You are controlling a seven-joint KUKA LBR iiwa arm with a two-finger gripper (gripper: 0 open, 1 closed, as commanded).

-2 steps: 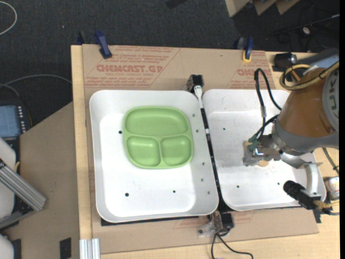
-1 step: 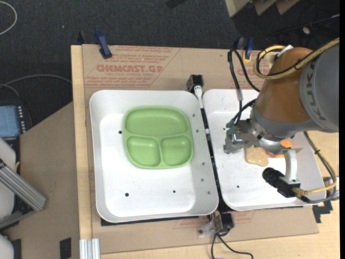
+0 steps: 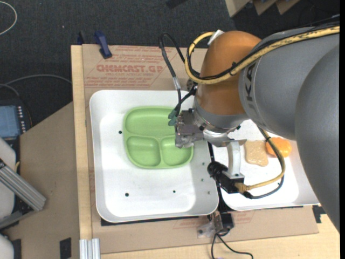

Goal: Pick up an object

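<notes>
A light green divided plate (image 3: 146,137) lies in the left white bin (image 3: 135,198), toward its upper middle. My gripper (image 3: 182,136) hangs over the plate's right edge, by its small right-hand compartment. The wrist hides that rim, and nothing shows whether the gripper touches it. In the right bin (image 3: 269,196) lie a tan, toast-like piece (image 3: 256,154) and an orange piece (image 3: 281,147), both partly covered by the arm.
The big grey arm with its orange band (image 3: 232,85) spans the right bin and the wall between the bins. Brown cardboard (image 3: 129,63) lies under both bins. A blue clip (image 3: 102,45) sits at its far left corner.
</notes>
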